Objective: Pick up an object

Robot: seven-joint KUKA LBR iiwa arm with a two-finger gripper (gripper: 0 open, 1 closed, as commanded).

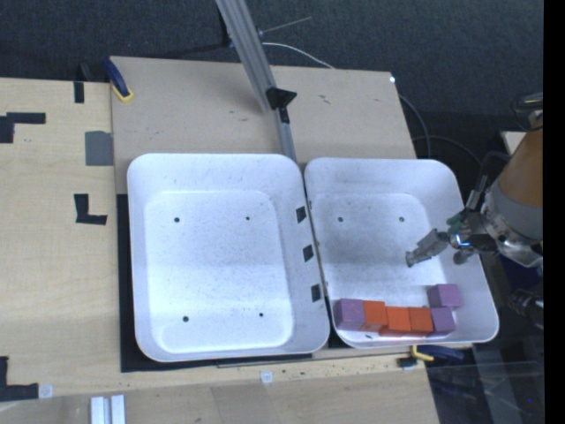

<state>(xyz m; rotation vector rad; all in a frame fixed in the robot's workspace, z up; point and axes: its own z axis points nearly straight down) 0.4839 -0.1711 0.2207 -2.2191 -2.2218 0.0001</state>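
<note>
A row of blocks is seen along the near wall of the right bin point(441, 177): a purple block point(351, 313) at the left end, orange blocks point(399, 318) in the middle, and two further purple blocks point(444, 307) stacked or set close at the right end. The blocks are packed so tightly that the exact count of orange pieces and the boundaries between them cannot be made out. The gripper point(422, 253) is positioned over the right half of the same bin, above and apart from the blocks, with nothing seen between its fingers. It is presented as a slim grey tip pointing left and slightly downward; whether it is open or closed cannot be told at this resolution. The arm is cut off at the right edge, where only a grey wrist and part of the orange band point(528, 179) are shown. The left bin point(141, 184) is placed just beside the right one, rims touching. A slanted metal rail point(249, 42) is mounted behind the bins. No legible writing or labels can be read anywhere on the bench point(53, 148).
</note>
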